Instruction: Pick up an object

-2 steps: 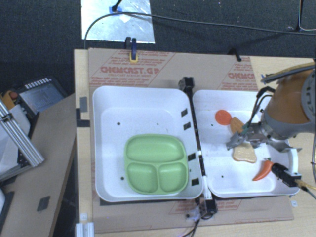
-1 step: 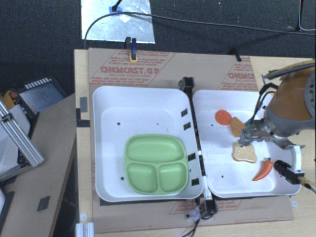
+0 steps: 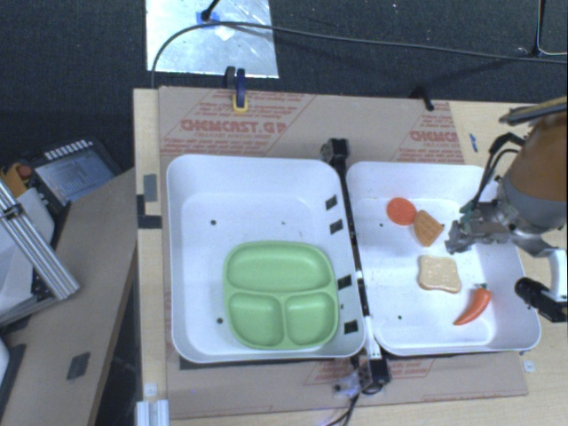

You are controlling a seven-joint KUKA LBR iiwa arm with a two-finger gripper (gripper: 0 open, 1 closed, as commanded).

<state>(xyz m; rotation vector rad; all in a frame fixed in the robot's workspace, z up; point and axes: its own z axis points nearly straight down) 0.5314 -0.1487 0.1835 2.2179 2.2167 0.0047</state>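
"CHEMCAST GP" is printed in red on the brown sheet (image 3: 266,118) under both bins. A green divided tray (image 3: 280,293) is seen in the left bin (image 3: 191,238). In the right bin (image 3: 390,327), l. to r.: orange disc (image 3: 401,209), cracker (image 3: 428,228), toast slice (image 3: 439,274), chili pepper (image 3: 474,305). The gripper (image 3: 461,236) is placed just right of the cracker; whether the jaws are apart cannot be told.

A green divided tray (image 3: 280,293) lies in the left white bin (image 3: 191,238); a clamp (image 3: 240,90) grips the cardboard's (image 3: 293,122) far edge.
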